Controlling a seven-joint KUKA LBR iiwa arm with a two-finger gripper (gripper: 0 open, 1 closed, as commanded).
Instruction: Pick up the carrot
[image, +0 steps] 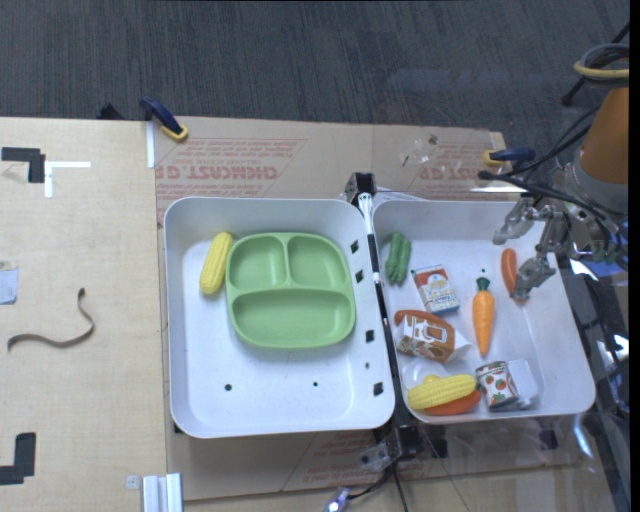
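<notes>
Nearest to my camera is the front rim of the two white bins, and I go from big things to small ones. On my screen the left bin carries a green divided plate in its upper half, and a yellow corn cob lies just beside the plate at its 9 o'clock side. Next comes the right bin, which has more things. At its 3 o'clock edge I see the grey arm coming in, and the gripper hangs over the upper right part of this bin. Its two fingers stand apart and I see nothing between them.

For the carrot, I find it near the middle of the right bin, lying with the green top towards 12 o'clock and the tip towards 6 o'clock. It is near the gripper, at about 8 o'clock from it, not touching. A small orange-red piece lies just beside the lower finger.

At 12 o'clock of the bin lies a green pickle. A small carton is at 10 o'clock from the carrot, a packet at 8 o'clock. At 6 o'clock lies a second corn cob and a little can.
</notes>
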